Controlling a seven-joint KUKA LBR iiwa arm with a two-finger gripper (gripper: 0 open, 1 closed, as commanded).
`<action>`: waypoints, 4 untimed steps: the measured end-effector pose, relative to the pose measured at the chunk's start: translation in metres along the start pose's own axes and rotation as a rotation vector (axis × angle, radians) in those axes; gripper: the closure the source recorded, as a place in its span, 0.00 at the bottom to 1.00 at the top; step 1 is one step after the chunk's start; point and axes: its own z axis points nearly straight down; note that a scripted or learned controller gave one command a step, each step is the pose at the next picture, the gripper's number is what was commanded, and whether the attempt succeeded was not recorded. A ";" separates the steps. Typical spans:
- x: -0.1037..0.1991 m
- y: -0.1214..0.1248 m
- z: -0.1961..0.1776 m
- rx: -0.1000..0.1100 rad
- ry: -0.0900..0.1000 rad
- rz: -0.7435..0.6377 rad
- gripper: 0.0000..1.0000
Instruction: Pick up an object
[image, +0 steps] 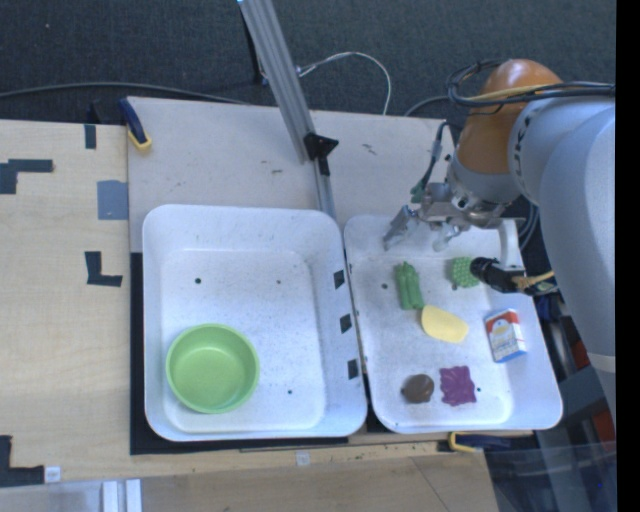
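Bowl (212, 367) sits in left bin (240, 222); jaws spread, holding nothing, above right bin (540, 400).

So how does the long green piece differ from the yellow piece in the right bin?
The long green piece is dark green, narrow and ridged; the yellow piece is pale yellow, smooth and rounded. The green one runs lengthwise up the bin, the yellow one lies across it. The green one sits nearer the gripper. Both lie loose in the right bin.
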 end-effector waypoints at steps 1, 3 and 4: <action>0.001 0.000 0.053 -0.005 -0.001 -0.001 0.00; 0.004 -0.001 -0.002 -0.009 0.001 -0.001 1.00; 0.009 -0.003 -0.065 -0.012 0.000 -0.001 1.00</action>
